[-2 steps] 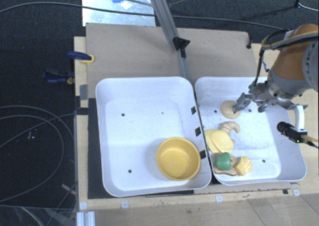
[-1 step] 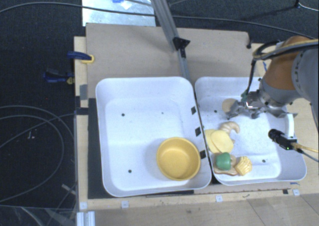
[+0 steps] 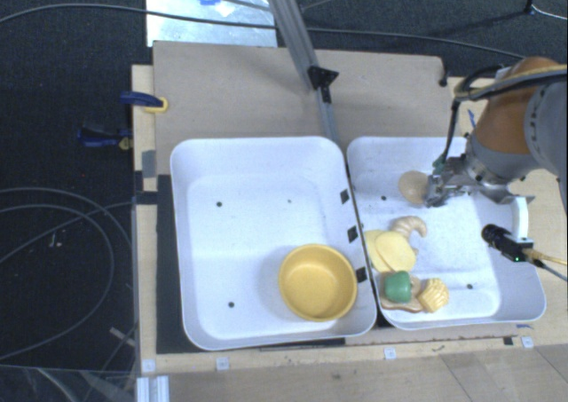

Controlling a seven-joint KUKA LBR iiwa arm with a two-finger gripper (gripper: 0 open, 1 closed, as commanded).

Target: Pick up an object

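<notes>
Two white bins: left bin (image 3: pixel 222 178), right bin (image 3: pixel 470 289). One yellow bowl (image 3: pixel 318 281) at the left bin's five o'clock. Five small items (image 3: pixel 401 260) in the right bin, seven to eleven o'clock. Pincer (image 3: pixel 437 189) beside the round beige piece (image 3: pixel 413 185); its grip cannot be told.

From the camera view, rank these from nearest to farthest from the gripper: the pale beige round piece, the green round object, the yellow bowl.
1. Pale beige round piece: right bin, just left of the gripper.
2. Green round object: right bin's front, well below the gripper.
3. Yellow bowl: left bin, front right corner, farthest.
</notes>
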